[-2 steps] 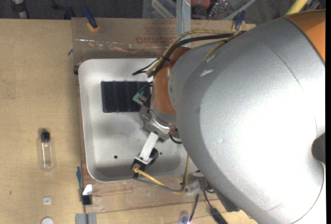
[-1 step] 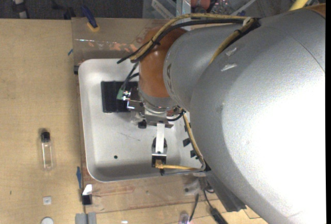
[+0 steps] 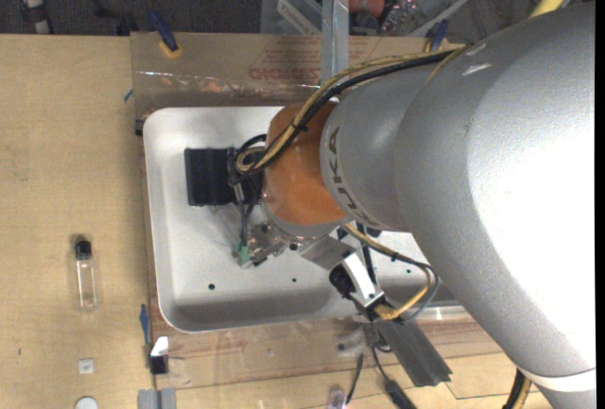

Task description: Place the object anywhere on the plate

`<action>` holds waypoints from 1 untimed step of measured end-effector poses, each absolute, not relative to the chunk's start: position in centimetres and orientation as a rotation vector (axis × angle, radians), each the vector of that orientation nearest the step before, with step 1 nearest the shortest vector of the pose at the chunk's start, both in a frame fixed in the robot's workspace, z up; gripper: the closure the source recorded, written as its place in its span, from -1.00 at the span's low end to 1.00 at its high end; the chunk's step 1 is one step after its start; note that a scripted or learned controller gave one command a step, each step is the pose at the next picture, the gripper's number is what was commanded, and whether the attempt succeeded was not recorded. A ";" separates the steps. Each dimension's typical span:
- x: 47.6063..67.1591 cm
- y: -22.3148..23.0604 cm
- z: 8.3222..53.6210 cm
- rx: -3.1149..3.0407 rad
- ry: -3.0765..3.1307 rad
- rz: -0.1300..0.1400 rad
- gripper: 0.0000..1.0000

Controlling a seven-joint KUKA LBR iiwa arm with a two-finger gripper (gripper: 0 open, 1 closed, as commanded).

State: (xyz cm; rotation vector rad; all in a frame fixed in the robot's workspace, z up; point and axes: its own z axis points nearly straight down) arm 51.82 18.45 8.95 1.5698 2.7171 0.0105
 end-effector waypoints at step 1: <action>48.9 18.5 9.1 0.583 3.071 0.015 1.00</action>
